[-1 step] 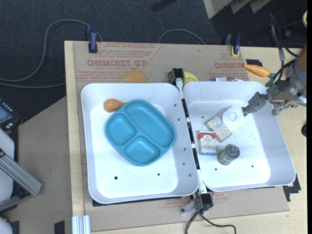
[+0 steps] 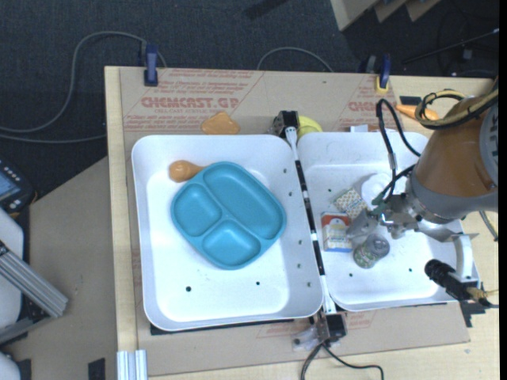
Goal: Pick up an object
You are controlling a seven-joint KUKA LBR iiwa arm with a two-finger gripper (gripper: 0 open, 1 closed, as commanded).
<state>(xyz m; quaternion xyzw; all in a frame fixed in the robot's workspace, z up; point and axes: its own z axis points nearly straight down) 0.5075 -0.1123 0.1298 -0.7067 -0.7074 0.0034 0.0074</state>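
Left bin (image 2: 158, 291): holds a blue divided tray (image 2: 228, 214), three compartments, lying flat and turned at an angle to the bin walls.
Orange item (image 2: 185, 169): small, rounded, in the left bin, touching the tray's upper-left edge; its kind is hard to make out.
Bench edge behind the bins: a second orange lump (image 2: 219, 123) lies outside the left bin's back wall; a yellow object (image 2: 308, 125) sits near the black clamp where the bins meet, partly hidden by it.
Right bin (image 2: 372, 295): holds a cluster of small things left of its centre.
Red-and-white packet (image 2: 336, 232): flat, close to the dividing wall, left of the gripper.
Patterned packet (image 2: 348, 202): small, tilted, above the red-and-white one and just beside it.
Round clear object (image 2: 371, 252): looks like a small jar or lid, below the gripper and apparently just touching it; blurred, so identity uncertain.
Gripper (image 2: 371, 226): low over the cluster, between the packets and the round object; grey against grey clutter, so finger state cannot be told, nor any grasp confirmed.
Arm (image 2: 455, 172): orange band and grey wrist cover the right bin's upper right portion; cut off at the frame's right side.
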